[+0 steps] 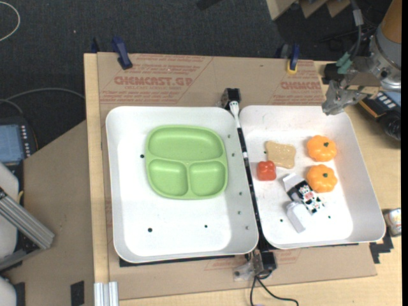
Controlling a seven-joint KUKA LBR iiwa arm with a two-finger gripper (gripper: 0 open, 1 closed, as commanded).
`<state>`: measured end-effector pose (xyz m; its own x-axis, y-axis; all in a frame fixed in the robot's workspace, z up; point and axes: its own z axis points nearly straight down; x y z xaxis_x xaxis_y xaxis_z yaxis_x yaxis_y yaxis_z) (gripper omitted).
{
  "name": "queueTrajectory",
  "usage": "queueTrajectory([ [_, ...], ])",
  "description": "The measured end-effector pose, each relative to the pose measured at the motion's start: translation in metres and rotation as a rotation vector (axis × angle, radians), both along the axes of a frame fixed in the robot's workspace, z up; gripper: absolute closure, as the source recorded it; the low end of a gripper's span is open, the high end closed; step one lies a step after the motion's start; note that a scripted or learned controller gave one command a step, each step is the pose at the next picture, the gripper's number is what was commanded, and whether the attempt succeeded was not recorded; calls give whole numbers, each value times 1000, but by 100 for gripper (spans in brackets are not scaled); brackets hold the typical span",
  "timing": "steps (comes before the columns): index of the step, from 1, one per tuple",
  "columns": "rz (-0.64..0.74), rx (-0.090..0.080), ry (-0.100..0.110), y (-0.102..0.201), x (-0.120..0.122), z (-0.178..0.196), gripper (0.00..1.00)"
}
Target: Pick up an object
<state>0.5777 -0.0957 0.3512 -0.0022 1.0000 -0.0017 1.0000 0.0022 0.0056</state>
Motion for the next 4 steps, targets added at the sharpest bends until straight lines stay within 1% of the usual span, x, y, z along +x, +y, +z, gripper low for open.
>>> queueTrajectory([
  [1,2,1,1,25,60,-7,100],
  [2,-14,-1,9,-91,-12,-8,100],
  [3,5,1,-1,-30,51,4,100],
  [4,2,1,1,1,91,0,100],
])
